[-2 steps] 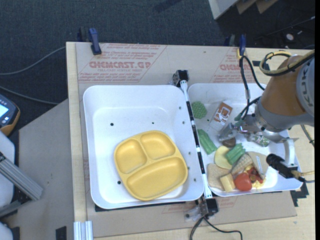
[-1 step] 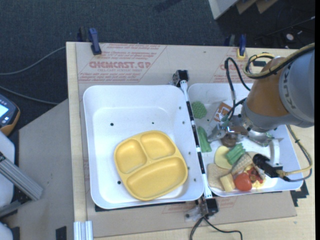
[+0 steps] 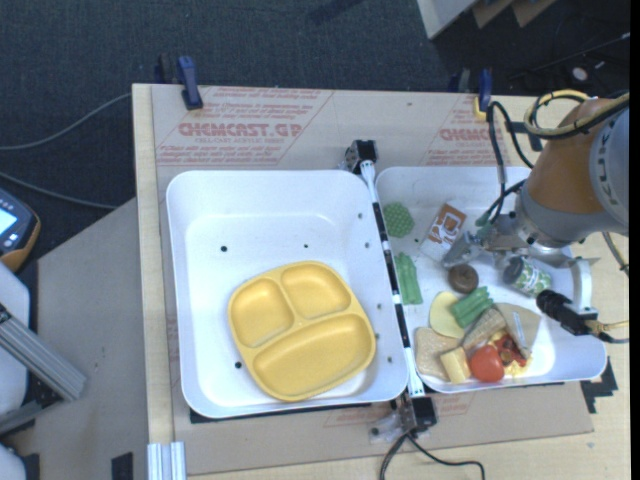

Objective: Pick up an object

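My gripper (image 3: 474, 250) hangs low over the middle of the right bin (image 3: 590, 368), at the end of the grey arm with its orange band (image 3: 560, 180). Just below it lies a brown round piece (image 3: 462, 278). A brown snack packet (image 3: 446, 225) lies just to its upper left. A small can (image 3: 527, 273) lies on its side to the right, under the wrist. I see nothing held in the gripper.
Toy food crowds the right bin's near end: a yellow slice (image 3: 443, 314), green pod (image 3: 470, 306), bread (image 3: 431, 348), tomato (image 3: 487, 365), sandwich (image 3: 508, 330). A green disc (image 3: 398, 218) and green bar (image 3: 407, 278) lie along its left wall. The left bin (image 3: 200, 218) holds a yellow divided tray (image 3: 300, 330).
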You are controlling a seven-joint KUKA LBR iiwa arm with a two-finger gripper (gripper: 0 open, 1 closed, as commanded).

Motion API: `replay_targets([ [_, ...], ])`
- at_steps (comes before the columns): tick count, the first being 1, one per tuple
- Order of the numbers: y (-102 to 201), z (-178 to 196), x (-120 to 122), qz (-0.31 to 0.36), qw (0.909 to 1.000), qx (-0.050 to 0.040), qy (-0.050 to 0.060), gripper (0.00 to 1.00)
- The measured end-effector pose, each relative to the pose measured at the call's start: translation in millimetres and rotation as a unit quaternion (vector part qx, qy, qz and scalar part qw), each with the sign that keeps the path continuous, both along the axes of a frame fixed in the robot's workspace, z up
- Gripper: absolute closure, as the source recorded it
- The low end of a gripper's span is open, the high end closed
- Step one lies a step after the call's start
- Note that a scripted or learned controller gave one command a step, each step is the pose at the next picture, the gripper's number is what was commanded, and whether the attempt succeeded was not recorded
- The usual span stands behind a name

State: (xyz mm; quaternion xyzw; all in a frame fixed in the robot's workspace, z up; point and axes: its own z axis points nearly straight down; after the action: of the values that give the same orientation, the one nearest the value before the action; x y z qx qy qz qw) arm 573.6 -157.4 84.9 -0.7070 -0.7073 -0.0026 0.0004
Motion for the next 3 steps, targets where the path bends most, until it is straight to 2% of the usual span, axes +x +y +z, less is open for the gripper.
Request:
replay_targets([
  [1, 31.1, -1.0, -73.2, -0.001, 1.0, -0.0003, 0.005, 0.0],
  [2, 26.5, -0.2, -26.0, 0.001, 1.0, -0.0031, -0.001, 0.0],
  [3, 26.5, 9.9, -27.6, 0.0, 1.0, -0.0029, 0.0, 1.0],
])
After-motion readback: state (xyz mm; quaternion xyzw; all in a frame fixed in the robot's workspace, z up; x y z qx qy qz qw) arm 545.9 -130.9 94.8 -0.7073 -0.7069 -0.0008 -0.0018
